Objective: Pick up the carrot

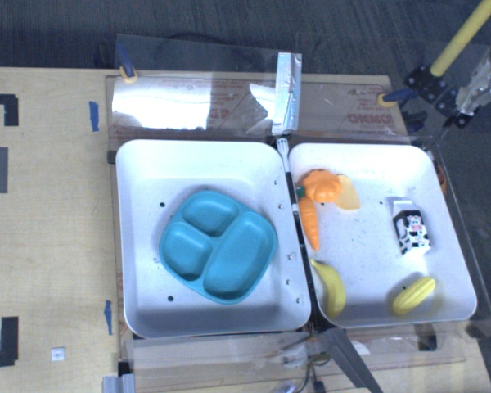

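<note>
Carrot: the small orange tapered plastic carrot (310, 222) lies in the right bin, hard against its left wall, lengthwise from far to near, with its thin end pointing near.
Right bin: a shallow white plastic bin (368, 164) on my light wooden desk (45, 219); it holds the carrot and the other small toys.
Orange piece: a lumpy orange plastic toy (323, 186) sits just beyond the carrot's far end, touching or nearly touching it, with a pale yellow wedge (347, 196) at its right.
Bananas: one yellow plastic banana (331, 286) lies near the carrot's thin end, along the same left wall; a second yellow banana-like piece (414, 294) rests at the near right corner.
Cow toy: a black-and-white figure (412, 232) lies toward the right side, well apart from the carrot.
Left bin: a second white bin (147, 166) holds a blue plastic tray with three compartments (219, 245).
My pincer: I see metal parts of it at the far right (479, 88), outside the bins and well away from the carrot; I cannot tell how far it is open, and I see nothing in it.
</note>
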You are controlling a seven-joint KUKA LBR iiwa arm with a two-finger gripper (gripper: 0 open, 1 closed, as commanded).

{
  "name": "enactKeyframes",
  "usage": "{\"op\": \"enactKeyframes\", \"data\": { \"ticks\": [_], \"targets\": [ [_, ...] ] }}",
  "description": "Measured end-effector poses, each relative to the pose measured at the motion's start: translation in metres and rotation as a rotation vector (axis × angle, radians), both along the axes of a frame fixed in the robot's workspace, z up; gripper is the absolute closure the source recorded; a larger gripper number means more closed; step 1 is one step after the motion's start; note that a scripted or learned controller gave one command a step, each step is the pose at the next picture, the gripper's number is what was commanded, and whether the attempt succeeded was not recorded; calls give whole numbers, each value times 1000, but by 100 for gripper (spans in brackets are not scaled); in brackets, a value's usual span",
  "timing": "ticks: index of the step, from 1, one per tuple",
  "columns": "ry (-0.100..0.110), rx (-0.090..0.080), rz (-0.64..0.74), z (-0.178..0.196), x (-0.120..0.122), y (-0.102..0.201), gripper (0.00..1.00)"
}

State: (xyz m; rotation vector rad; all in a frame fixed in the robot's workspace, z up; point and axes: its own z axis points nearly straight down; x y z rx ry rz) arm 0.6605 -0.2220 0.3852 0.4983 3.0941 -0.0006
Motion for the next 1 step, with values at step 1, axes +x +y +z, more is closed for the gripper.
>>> {"op": "enactKeyframes", "data": {
  "ticks": [1],
  "targets": [
    [7, 2, 237, -15, -1, -1, 100]
  ]
}}
